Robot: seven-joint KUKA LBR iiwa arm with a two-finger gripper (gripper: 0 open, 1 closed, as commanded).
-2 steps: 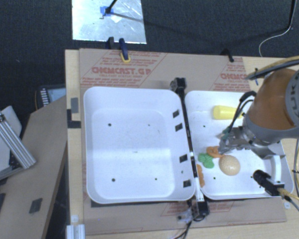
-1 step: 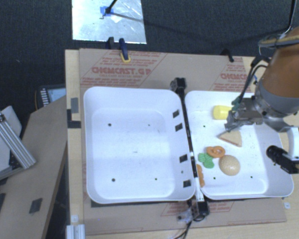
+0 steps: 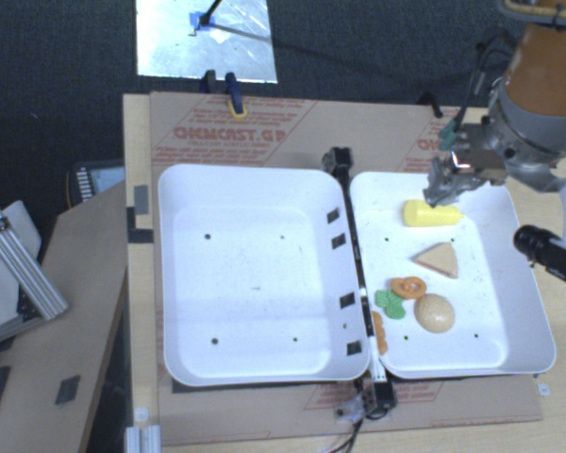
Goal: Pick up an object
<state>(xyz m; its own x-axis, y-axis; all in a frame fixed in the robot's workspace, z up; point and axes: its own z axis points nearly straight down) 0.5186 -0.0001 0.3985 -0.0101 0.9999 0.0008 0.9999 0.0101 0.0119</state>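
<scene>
Yellow block (image 3: 431, 214) lay in the right bin (image 3: 524, 295) (near its far edge), just below the pincer (image 3: 442, 192); whether the pincer was open I could not tell.

All the objects lie in the right bin (image 3: 519, 281): a yellow block (image 3: 431, 214) on its side at the upper part, a tan wedge (image 3: 439, 260) below it, then an orange ring (image 3: 408, 287), a green piece (image 3: 390, 303) and a beige ball (image 3: 434, 312).
</scene>
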